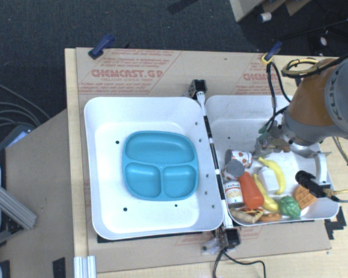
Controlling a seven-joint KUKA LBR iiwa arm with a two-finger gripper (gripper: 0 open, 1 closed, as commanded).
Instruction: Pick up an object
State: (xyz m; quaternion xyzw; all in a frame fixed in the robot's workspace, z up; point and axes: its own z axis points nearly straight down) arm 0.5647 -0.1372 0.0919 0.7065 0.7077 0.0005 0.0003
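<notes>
a cardboard-topped bench holds two white bins; your pickable clutter sits in the right bin point(243, 112), front half. the gripper point(265, 145) hovers just behind the banana point(276, 172) (its opening i cannot tell). descend straight, centred, avoiding the neighbouring carrot point(250, 191).

Two white bins point(104, 155), one blue tray point(160, 164), one banana point(276, 172), one carrot point(250, 191), one waffle point(305, 197)
</notes>
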